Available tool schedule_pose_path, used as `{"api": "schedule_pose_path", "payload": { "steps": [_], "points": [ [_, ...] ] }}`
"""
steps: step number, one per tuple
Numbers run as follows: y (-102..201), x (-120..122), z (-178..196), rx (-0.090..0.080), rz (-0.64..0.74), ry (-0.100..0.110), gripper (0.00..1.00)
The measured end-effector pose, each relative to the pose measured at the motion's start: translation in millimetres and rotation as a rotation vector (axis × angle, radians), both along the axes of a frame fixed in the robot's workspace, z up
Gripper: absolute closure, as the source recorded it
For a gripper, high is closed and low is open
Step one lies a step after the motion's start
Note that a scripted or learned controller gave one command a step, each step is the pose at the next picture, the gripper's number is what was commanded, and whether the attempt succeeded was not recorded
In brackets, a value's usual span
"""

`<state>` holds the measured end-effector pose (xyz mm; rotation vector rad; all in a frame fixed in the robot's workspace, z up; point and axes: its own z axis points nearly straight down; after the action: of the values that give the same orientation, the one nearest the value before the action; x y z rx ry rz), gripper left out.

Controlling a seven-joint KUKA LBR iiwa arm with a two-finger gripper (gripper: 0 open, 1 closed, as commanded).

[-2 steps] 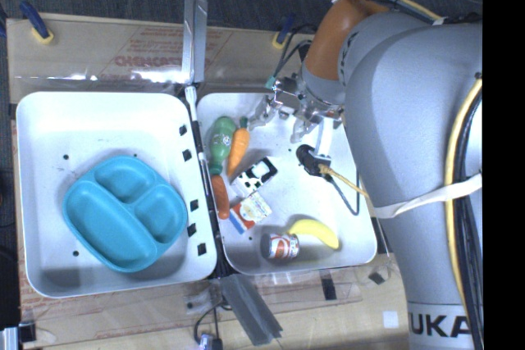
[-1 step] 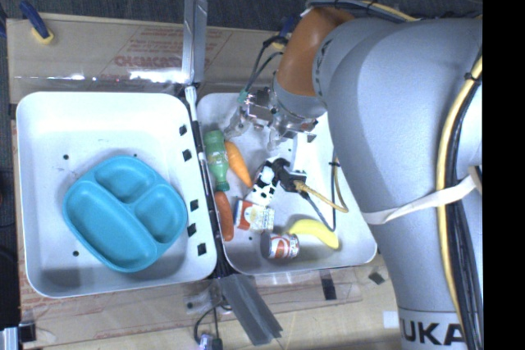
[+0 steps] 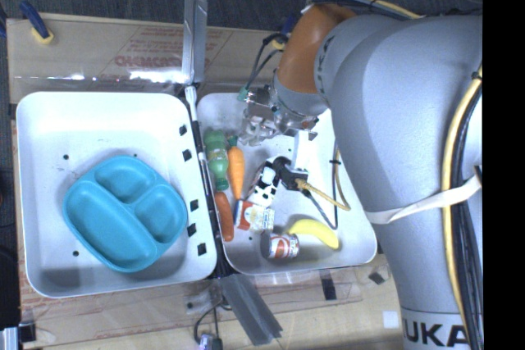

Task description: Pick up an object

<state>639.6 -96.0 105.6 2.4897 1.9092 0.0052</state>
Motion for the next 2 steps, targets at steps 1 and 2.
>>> {"api": "schedule_pose_path", "payload": {
  "steps": [1, 2],
  "points": [
    [0, 0, 0, -0.001, 0.001, 0.0, 0.0],
    [-22, -41, -15, 0.002, -0.053, 0.011, 0.0]
  ]
}}
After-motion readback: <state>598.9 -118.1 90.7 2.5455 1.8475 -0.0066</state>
